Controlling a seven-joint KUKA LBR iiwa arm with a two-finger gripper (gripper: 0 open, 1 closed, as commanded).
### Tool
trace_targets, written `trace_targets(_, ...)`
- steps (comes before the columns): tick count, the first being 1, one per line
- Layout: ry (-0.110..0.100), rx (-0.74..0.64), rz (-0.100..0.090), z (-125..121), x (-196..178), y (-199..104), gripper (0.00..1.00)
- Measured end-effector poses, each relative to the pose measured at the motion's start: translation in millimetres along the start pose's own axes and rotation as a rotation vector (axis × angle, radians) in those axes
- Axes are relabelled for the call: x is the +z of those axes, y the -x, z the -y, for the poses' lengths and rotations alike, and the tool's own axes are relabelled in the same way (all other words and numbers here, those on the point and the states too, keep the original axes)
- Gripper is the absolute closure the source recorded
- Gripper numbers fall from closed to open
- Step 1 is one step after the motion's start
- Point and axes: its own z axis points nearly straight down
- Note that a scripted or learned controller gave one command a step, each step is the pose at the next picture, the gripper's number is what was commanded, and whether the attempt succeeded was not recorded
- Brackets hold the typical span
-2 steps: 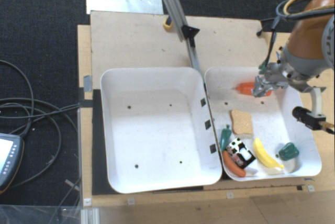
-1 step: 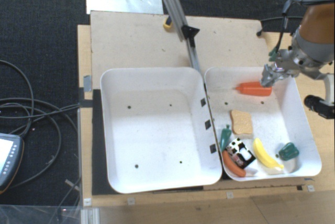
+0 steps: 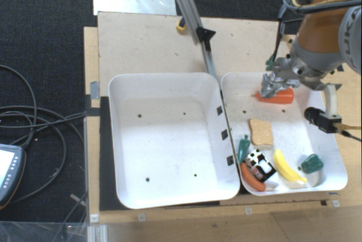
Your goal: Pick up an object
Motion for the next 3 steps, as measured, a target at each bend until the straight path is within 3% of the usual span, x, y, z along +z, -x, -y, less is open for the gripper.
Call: trace_targets(3, -0.001, 0.0, 0.0, 19.0, 14.7, -158.0, 1.0)
